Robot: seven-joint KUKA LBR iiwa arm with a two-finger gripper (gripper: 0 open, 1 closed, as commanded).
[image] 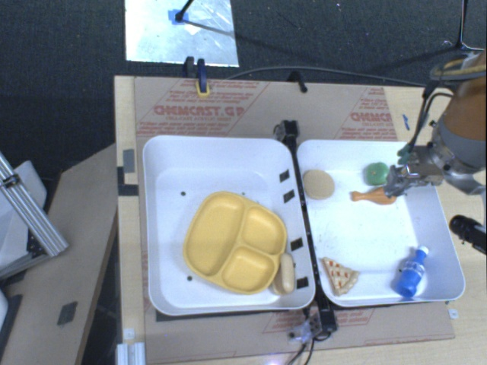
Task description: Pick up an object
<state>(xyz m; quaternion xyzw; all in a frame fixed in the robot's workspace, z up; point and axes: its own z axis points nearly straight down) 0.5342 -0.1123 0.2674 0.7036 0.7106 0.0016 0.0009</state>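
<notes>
white bins (pixel 163 204), two; gripper (pixel 397 182) over one orange drumstick (pixel 373 196), grasp unclear.

— What sort of place is this?

— A robotics lab, by the look of it. The surface (pixel 251 101) is a sheet printed CHEMCAST, clamped (pixel 202 76) down, with two white bins (pixel 221 154) on it.

— Anything else?

— Aluminium framing (pixel 27 207) at the left, dark carpet (pixel 342 21), cables (pixel 319 72) trailing across.

Bright even overhead light, soft shadows, glare on white bins (pixel 228 158).
</notes>
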